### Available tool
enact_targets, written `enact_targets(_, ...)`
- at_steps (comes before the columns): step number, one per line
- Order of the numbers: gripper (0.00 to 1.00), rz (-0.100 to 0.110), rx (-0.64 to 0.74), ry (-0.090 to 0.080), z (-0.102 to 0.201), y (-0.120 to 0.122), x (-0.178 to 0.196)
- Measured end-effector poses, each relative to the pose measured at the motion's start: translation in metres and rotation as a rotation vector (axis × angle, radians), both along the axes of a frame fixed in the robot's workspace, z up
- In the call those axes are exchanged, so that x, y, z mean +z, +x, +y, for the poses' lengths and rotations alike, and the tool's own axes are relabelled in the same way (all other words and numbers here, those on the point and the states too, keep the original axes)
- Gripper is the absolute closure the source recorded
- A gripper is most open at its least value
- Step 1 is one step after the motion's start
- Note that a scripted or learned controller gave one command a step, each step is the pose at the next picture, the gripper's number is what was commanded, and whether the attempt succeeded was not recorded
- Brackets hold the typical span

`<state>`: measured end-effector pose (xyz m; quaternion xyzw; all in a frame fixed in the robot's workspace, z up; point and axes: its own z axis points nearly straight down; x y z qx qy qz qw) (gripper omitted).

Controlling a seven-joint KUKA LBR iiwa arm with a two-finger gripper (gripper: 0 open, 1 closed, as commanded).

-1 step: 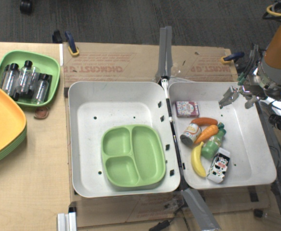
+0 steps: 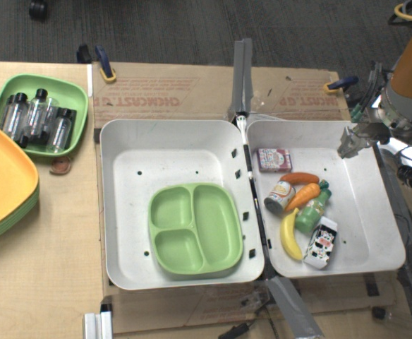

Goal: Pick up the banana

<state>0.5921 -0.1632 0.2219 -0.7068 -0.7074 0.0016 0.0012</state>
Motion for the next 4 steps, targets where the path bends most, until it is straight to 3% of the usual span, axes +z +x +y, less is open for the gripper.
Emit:
enact_targets(1,1.0,-0.003,-0.375,-0.002,-0.038,-0.048,0.055)
enact_targets(2,1.0,-0.001,-0.485,-0.001,-0.029,-0.014,-0.11)
enact_targets(3,1.0,0.002,-0.992,-0.003,-0.045,-0.03,-0.132)
enact_targets(4,1.0,0.005,-1.365,-0.002,-0.056,-0.011,-0.131)
